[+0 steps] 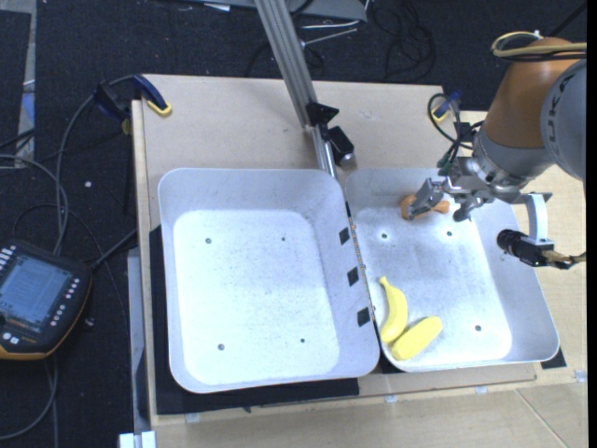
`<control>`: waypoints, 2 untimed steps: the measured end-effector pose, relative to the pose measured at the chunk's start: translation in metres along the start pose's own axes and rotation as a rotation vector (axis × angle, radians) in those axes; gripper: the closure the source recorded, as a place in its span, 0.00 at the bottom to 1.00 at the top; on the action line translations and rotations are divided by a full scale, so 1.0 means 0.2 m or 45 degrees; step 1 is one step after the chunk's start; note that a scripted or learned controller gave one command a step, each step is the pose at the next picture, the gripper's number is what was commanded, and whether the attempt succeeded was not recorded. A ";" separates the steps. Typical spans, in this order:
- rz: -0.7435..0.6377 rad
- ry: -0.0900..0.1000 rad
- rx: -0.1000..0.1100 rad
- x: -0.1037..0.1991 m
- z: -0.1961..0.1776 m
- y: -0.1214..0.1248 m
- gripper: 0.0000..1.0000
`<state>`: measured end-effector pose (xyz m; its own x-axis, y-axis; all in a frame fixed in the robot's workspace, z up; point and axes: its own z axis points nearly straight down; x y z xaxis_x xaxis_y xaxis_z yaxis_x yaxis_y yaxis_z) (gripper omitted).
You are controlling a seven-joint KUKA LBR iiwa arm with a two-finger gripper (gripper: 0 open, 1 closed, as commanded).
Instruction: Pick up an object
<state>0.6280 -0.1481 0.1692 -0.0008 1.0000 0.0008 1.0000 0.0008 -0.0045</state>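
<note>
My claw (446, 197) hangs at 12 o'clock in the right bin (522, 292), beside an orange object (417, 203); grip state indeterminable. 2 yellow items (403, 322) at 7.

A: Where is there room to pass?

B: The left bin (252, 278) has open floor from wall to wall. In the right bin (466, 278), the middle and right floor lie bare.

A: And what is in the way?

B: A banana (393, 308) and a yellow piece (416, 337) sit by the near-left wall; an orange object (417, 203) lies at the far wall, just beside the hand (446, 197). A slanted metal pole (297, 73) crosses above the divide.
</note>
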 end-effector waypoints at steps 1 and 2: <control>0.001 0.000 -0.001 -0.02 0.22 -0.01 0.00; 0.001 -0.002 -0.007 -0.03 0.16 0.00 1.00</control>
<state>0.6274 -0.1532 0.1381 -0.0003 1.0000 -0.0005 1.0000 0.0003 0.0007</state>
